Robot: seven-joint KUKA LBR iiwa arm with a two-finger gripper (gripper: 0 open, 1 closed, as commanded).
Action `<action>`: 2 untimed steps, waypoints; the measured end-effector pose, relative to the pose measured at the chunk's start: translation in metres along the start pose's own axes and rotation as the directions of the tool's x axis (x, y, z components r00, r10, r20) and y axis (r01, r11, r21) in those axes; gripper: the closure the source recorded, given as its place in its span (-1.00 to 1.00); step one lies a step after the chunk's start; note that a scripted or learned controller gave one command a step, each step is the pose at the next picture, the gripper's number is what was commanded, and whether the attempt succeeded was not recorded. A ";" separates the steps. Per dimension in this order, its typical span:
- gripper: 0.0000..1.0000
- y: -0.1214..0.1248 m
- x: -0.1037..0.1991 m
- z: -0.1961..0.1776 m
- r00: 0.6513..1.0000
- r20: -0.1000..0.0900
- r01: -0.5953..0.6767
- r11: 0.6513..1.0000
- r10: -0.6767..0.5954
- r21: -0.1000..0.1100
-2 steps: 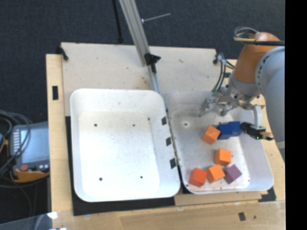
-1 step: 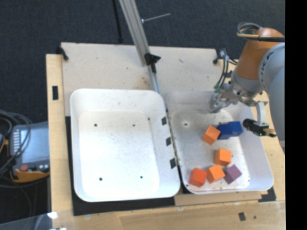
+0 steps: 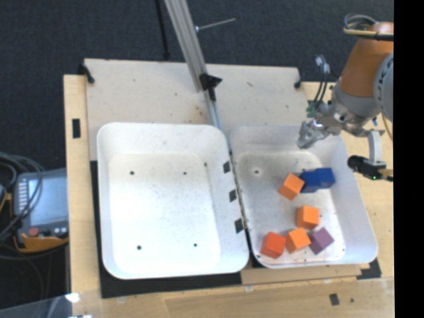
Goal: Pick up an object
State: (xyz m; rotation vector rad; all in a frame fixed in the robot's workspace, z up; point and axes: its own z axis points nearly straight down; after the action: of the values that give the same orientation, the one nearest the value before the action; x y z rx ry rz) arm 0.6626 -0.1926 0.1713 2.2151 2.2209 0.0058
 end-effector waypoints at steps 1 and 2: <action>1.00 0.002 -0.002 -0.055 1.000 0.001 0.003 1.000 -0.003 -0.002; 1.00 -0.016 0.041 -0.061 1.000 -0.001 0.003 1.000 -0.003 0.005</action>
State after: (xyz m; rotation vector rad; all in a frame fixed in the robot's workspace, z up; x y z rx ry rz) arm 0.6466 -0.1513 0.2319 2.2148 2.2280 0.0012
